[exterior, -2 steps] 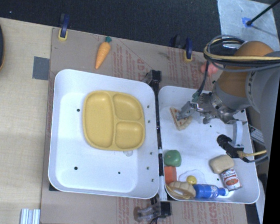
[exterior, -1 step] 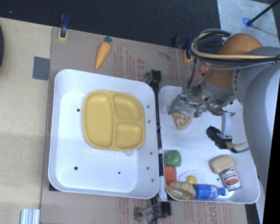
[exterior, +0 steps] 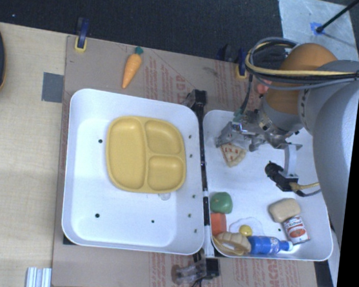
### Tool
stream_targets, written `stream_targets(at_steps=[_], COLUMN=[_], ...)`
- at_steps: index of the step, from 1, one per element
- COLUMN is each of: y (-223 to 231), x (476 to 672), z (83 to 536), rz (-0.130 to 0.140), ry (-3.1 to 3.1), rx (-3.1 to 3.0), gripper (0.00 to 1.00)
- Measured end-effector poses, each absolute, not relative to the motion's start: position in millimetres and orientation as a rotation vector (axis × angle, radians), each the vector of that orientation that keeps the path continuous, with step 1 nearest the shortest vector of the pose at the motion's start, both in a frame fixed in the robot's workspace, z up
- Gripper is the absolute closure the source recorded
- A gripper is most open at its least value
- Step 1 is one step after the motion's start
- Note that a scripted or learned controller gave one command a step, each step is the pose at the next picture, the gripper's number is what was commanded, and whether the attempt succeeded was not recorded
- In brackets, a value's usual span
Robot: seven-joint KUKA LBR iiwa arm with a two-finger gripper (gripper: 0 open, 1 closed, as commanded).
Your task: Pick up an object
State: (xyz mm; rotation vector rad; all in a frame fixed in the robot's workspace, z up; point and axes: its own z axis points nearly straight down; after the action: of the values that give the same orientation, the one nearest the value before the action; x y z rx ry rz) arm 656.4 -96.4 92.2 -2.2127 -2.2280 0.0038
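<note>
Down at the near end of the right bin small things crowd together: a blue bottle on its side, a pale curved piece, a little yellow toy, a red-labelled can and a smooth bread roll. A rounded green lump sits by the left wall, touching an orange-red piece that is too small to identify.

Reaching in from the right, the grey arm bends down over the bin's far left part. Its gripper hangs right at a tan wedge with a criss-cross face. The two overlap, so I cannot tell whether it is grasping the wedge or let go.

The left bin holds a glossy yellow plate with three compartments. A toy carrot lies on the brown board beyond.
</note>
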Motion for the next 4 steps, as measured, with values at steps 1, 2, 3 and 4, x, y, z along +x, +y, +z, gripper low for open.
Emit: stream_targets(at_steps=[1,2,3,4], y=[-113.3,-104.8,-99.4,-100.5], x=[656.6,656.2,653.8,656.6], z=[92.5,92.2,92.0,92.4], rz=[0.002,0.005,0.006,0.003], ry=[-2.225,-2.225,-2.225,-2.228], rx=[-2.22,-2.214,-2.214,-2.214], gripper=[0.0,0.0,0.0,0.0])
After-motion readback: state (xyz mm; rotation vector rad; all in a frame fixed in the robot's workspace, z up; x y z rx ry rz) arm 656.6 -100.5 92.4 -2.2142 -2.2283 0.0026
